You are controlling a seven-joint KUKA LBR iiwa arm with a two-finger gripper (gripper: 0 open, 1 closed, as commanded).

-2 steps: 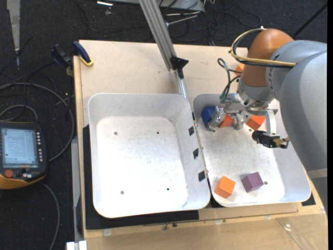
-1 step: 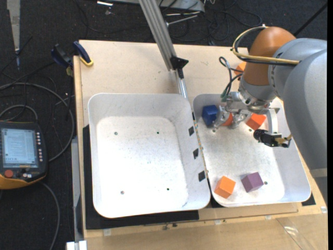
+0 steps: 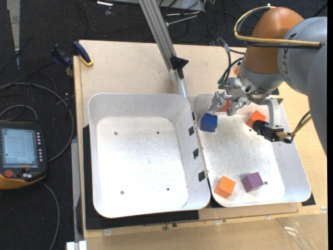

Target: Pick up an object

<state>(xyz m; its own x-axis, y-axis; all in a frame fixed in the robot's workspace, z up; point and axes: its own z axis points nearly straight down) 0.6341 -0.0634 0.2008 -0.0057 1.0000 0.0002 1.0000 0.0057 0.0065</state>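
Blue cube point(image 3: 208, 123) just below-left of gripper point(image 3: 227, 104), apart from fingers; finger state unclear.

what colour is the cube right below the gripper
Blue: the small blue cube under the gripper, clear in the camera view.

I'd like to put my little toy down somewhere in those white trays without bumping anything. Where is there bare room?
The left bin offers its whole floor. In the right bin, the middle is bare, between the blue cube above and the orange cube and purple cube below. Its top end is crowded: the gripper and a red block.
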